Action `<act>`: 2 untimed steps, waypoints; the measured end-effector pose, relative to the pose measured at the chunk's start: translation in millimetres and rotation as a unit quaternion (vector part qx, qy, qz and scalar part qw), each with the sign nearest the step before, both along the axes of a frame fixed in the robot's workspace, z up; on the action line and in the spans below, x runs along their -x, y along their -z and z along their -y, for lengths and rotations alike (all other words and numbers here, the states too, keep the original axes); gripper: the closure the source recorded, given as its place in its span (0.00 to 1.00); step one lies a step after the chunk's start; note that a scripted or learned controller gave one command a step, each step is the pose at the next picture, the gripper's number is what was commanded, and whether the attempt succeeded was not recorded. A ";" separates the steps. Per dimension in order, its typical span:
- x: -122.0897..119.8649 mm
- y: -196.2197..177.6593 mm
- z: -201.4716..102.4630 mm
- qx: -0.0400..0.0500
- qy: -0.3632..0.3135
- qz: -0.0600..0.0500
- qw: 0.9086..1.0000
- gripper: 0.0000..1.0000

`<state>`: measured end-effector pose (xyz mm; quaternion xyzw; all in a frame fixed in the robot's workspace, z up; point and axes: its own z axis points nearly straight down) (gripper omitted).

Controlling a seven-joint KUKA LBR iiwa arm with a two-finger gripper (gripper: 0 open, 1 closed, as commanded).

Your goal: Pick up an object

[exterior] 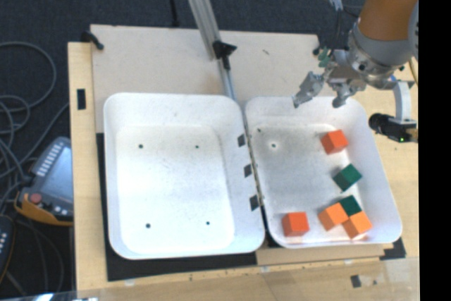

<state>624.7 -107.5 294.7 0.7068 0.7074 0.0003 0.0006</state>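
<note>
Gripper (pixel 323 96) hangs spread and empty over the right bin's (pixel 296 166) far rim. Nearest target: lone orange block (pixel 334 142), just below it. Risk: a descent landing off-centre nudges it aside, or fingers clip the bin wall.

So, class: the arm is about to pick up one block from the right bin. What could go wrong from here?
1. Three blocks, an orange block, a green block and another orange block, sit bunched together, so the tool could nudge neighbours rather than grip one.
2. That cluster lies close to the right bin wall, which may block a finger.
3. The tool hangs open above the bin's far rim, so a misjudged descent could strike it.
</note>
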 end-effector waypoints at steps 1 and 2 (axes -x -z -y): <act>92.9 85.6 44.0 0.000 0.004 -0.006 1.000 0.00; 41.9 198.5 75.5 0.001 0.002 0.001 1.000 0.00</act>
